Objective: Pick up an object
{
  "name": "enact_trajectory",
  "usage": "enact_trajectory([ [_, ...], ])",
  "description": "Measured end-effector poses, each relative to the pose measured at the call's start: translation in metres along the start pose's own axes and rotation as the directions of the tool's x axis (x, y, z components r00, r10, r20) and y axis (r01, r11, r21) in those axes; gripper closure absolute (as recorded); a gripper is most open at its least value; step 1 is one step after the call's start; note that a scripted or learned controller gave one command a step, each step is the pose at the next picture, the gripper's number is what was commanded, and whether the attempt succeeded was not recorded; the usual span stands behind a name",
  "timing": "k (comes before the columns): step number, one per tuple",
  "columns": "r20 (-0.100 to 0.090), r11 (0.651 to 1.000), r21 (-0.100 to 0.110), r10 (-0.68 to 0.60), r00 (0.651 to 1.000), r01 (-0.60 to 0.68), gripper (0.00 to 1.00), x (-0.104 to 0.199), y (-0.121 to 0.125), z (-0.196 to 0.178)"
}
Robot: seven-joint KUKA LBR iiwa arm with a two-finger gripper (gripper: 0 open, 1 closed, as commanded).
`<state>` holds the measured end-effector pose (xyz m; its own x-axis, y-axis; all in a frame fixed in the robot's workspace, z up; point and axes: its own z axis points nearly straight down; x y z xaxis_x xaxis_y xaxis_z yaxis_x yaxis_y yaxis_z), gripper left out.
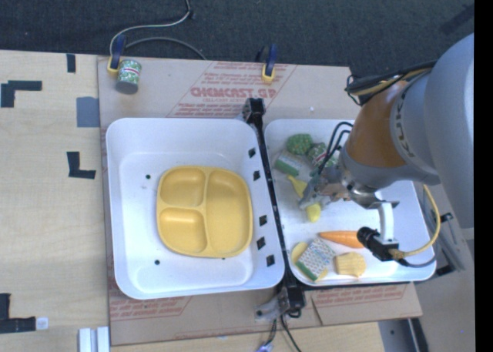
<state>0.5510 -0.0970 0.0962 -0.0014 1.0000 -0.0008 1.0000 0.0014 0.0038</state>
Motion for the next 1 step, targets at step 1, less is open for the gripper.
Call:
enact_trajectory([
  [1,-0.001,1.0,0.004,-0.001,1.0,0.001,1.0,0.0778,0.0022,-0.0881],
])
